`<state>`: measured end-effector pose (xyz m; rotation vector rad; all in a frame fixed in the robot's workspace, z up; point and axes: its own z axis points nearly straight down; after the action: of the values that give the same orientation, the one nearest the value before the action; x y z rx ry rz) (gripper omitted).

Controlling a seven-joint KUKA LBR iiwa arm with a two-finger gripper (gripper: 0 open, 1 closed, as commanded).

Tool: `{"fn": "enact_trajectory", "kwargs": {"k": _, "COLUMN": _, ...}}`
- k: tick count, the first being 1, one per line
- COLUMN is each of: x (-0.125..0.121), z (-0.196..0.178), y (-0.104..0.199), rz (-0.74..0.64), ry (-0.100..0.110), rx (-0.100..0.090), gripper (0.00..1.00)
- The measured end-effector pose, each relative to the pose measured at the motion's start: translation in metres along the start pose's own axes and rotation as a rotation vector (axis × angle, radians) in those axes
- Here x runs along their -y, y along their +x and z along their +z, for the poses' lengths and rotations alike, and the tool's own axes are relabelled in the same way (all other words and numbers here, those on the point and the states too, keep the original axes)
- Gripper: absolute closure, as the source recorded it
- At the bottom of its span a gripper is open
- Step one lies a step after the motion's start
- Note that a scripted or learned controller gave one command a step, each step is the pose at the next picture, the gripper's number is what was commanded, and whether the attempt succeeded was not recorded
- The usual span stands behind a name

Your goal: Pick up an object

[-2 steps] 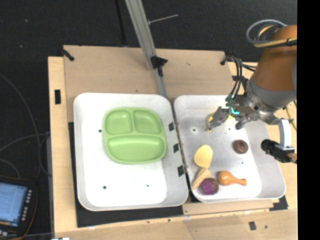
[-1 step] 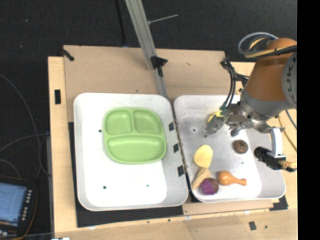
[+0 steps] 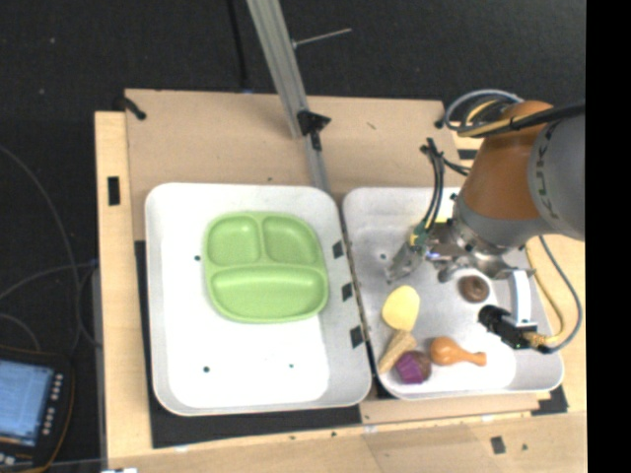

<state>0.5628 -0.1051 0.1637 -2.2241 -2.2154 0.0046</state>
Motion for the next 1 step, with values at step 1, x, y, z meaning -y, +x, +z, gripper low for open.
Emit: {"fn": "enact_trajectory", "kwargs": {"k": 1, "x": -0.0061, "z": 0.0496, "y": -0.0085, "rz": -0.002, "ry": 0.000, "rx": 0.001, "gripper": 0.00}}
